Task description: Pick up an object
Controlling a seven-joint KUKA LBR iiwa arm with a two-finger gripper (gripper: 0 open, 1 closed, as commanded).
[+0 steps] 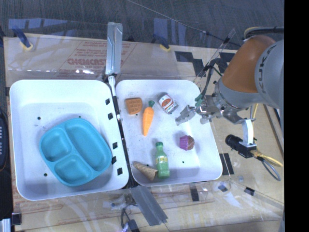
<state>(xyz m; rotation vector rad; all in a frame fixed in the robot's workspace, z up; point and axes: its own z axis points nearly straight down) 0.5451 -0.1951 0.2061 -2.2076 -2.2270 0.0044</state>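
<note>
White bins: two side by side; left bin [19,129] bearing a blue tray [75,151]; right bin [212,163] bearing the small things.
Grey arm: reaching in from the right, orange band above the wrist, wrist over the right bin's upper right corner.
Claw [186,114]: at the end of the wrist, over the right bin's floor, tips pointing left and a little down; nothing seen between the tips; apart or together, cannot tell at this size.
Carrot [147,121]: orange, long axis near upright in the view, green top toward the far wall; well left of the claw.
Bottle [161,161]: green, near the front wall, long axis near upright in the view; well below and left of the claw.
Cone [145,170]: tan, just left of the bottle's base, by the front wall.
Cracker [133,105]: orange-brown square, near the divider, farthest left from the claw.
Can [167,103]: red and white, lying tilted; just up and left of the claw, nearest thing to it.
Purple lump [187,142]: almost straight below the claw in the view, near but apart.
Likely target: can or purple lump, judged by nearness; can calls for a short shift left, lump for a shift toward the front wall.
Risk: can round and tilted, apt to roll from a skewed pinch.
</note>
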